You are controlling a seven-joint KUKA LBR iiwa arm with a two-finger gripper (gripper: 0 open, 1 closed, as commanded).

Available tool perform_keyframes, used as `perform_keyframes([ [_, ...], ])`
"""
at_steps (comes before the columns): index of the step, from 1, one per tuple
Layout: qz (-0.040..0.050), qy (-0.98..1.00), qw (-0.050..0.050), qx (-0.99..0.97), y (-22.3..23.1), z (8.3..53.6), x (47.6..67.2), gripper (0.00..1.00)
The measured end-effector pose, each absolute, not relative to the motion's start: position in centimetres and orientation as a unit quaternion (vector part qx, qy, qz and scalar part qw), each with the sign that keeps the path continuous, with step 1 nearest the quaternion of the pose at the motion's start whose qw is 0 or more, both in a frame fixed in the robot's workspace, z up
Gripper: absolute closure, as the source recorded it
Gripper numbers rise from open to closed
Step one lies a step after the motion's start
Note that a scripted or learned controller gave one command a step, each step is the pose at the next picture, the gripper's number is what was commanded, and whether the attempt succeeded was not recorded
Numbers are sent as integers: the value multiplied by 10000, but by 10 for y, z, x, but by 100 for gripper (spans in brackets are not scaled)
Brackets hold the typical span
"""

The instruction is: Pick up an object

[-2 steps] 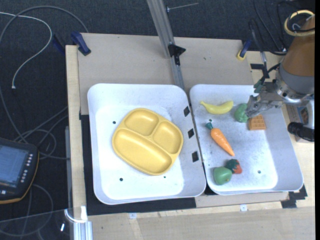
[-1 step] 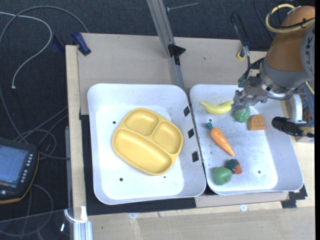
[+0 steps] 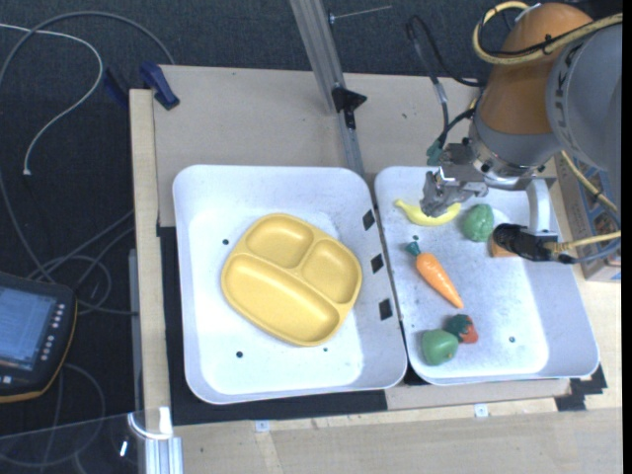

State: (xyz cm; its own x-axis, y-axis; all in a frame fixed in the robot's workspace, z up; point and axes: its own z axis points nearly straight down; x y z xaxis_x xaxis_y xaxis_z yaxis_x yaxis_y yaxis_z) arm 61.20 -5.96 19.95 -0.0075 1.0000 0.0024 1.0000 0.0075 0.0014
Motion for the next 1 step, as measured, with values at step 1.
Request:
perform_keyframes([
  [1,-1,-7076,-4,-7066,-9,198,616,100],
])
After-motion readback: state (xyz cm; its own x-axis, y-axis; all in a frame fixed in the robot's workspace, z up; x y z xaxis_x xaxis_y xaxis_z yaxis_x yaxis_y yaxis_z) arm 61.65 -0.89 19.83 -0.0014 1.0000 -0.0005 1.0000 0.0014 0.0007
